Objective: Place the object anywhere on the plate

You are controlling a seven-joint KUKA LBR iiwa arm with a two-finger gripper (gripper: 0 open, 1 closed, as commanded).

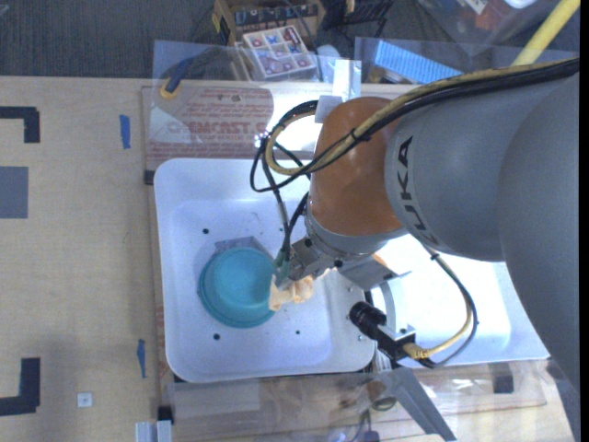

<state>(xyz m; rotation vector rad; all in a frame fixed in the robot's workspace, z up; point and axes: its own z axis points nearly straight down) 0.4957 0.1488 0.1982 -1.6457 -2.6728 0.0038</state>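
A round teal plate [235, 286] lies in the left white bin [189, 210], toward its front middle. A small tan object [292, 291] sits at the plate's right rim, directly under the arm's wrist. My gripper [290, 279] comes down from the orange band at that spot, and the tan object appears to be between its fingertips. The wrist hides most of the fingers. The object overlaps the plate's right edge.
The grey arm with its orange band [354, 178] covers most of the right bin [479, 320] and the divider between bins. Black and yellow cables loop over the left bin's back right. A grey patch [237, 244] lies just behind the plate.
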